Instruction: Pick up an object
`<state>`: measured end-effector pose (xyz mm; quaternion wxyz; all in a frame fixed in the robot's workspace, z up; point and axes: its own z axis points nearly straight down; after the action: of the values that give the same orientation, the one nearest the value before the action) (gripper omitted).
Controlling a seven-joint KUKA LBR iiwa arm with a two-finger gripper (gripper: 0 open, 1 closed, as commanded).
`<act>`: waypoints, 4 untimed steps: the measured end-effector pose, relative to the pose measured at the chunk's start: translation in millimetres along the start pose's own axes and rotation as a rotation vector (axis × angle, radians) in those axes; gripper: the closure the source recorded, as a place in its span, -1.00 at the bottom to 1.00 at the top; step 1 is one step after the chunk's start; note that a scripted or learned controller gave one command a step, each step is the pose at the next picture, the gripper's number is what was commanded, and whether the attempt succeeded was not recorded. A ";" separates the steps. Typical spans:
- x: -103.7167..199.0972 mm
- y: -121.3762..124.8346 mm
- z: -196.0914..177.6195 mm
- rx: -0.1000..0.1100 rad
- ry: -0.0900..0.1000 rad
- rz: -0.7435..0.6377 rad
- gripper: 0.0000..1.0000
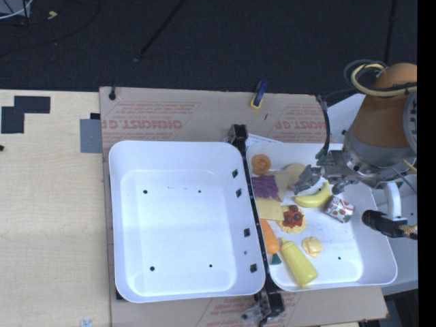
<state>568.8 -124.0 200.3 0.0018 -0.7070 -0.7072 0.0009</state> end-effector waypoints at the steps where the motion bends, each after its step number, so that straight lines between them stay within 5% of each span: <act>1: 10.4 0.3 116.4 -0.004 0.002 0.002 -1.00; 2: 35.8 -43.3 108.6 -0.018 -0.010 0.008 -1.00; 3: 35.2 -43.4 100.1 -0.011 -0.005 0.014 1.00; 4: 108.9 -95.0 9.2 -0.002 0.002 -0.005 1.00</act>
<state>473.8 -15.1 191.6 0.0019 -0.7051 -0.7091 -0.0008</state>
